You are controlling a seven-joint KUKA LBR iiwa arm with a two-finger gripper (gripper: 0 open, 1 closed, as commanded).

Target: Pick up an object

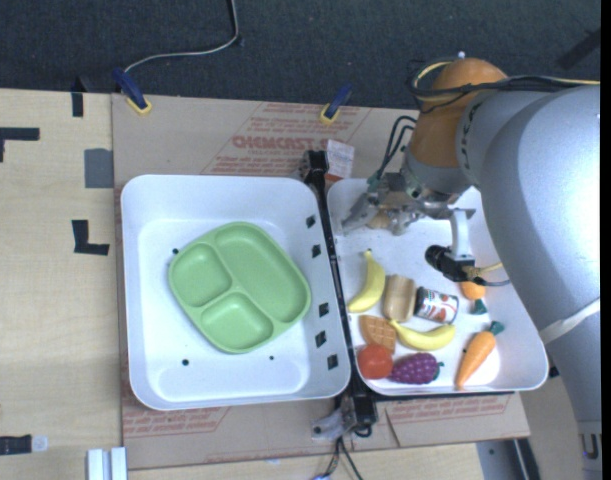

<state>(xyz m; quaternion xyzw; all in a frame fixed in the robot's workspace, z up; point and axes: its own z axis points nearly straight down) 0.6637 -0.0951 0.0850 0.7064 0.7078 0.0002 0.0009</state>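
Grey and bulky, the arm (545,188) fills the right side and lies closest to the lens, its orange band (450,113) sitting above the wrist.

At the far left the wooden bench (45,268) carries short black tape marks (13,140). A sheet of cardboard (215,138) with red print lies under both bins, pinned at its far edge by two blue-and-yellow clamps (133,93), and a white cable (228,28) loops across the dark floor beyond.

The left bin (145,218) holds a green divided plate (240,286), lying flat near its middle.

The right bin (525,363) holds the toy food. Along its left side, a yellow banana (368,283) lies near the dividing wall, with an orange slice (377,331) and a red tomato (375,363) nearer the camera. Just right of these are a tan bread roll (397,296), a second banana (423,336) curving below it, and a bunch of purple grapes (415,369) at the near rim. A small can (437,306) with a red label lies on its side beside the roll. Further right, a carrot (473,358) rests in the near right corner, and a small orange piece (472,290) lies close under the arm.

The gripper (390,211) hangs over the far left part of the right bin, apart from the banana nearest it. Whether it is wide, narrow or holding anything cannot be told from this angle.
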